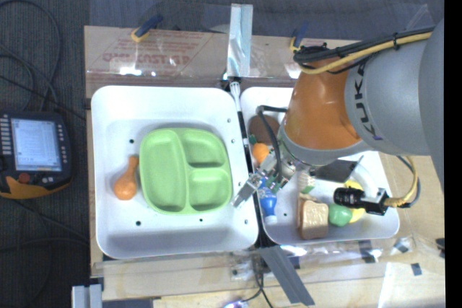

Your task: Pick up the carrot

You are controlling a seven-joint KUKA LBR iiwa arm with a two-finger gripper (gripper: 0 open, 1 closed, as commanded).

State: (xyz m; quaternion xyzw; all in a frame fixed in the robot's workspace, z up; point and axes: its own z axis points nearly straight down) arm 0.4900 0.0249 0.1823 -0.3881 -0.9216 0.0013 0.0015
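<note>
While the arm reaches in across the right bin, its orange band sitting over that bin's middle, the gripper hangs low at the bin's left side, right by the divide where the two bins meet, its metal tip slanting down and to the left toward the rim of the left bin. Whether the gripper is open or closed cannot be told from this angle, and nothing can be seen held in it. The carrot lies well apart from it in the left bin, on the white floor between the bin's left wall and the green plate, its fat orange end toward the front and its thinner end pointing up along the plate's left edge, just beside or touching that edge. The green plate is a divided one with three compartments and takes up the middle of the left bin. Just below the gripper in the right bin is a small blue thing, very near the tip; contact cannot be judged. A small round orange thing sits just above the gripper near the divide. Toward the front of the right bin stands a brown block, with a yellow-green thing just beside it on its right.
</note>
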